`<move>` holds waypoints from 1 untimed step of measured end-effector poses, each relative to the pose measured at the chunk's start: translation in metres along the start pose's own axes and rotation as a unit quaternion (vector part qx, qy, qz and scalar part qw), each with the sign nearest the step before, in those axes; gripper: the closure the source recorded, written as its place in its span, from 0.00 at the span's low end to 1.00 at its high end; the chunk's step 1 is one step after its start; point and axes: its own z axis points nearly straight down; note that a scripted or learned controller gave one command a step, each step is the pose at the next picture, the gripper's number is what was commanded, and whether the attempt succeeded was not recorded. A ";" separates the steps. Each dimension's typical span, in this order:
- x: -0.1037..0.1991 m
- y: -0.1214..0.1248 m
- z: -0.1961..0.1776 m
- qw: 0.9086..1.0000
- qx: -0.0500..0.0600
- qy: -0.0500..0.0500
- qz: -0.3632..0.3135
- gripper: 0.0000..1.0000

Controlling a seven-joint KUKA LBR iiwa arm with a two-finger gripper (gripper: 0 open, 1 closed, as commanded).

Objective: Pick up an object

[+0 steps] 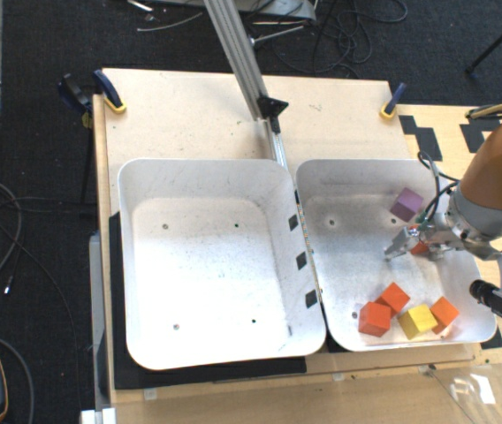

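On the tabletop (198,113), the right bin (348,193) holds the blocks, and the arm (498,179) reaches into it from the right edge. The claw (407,244) sits low near that bin's middle, its grey fingers spread slightly; something reddish shows just behind them, but whether it is gripped cannot be told. A purple block (406,205) lies just beyond the claw. Toward the bin's front right corner cluster a red block (376,318), an orange block (394,297), a yellow block (417,321) and another orange block (444,312).
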 end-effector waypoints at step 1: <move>0.018 0.053 0.001 1.000 0.007 0.002 -0.002 0.00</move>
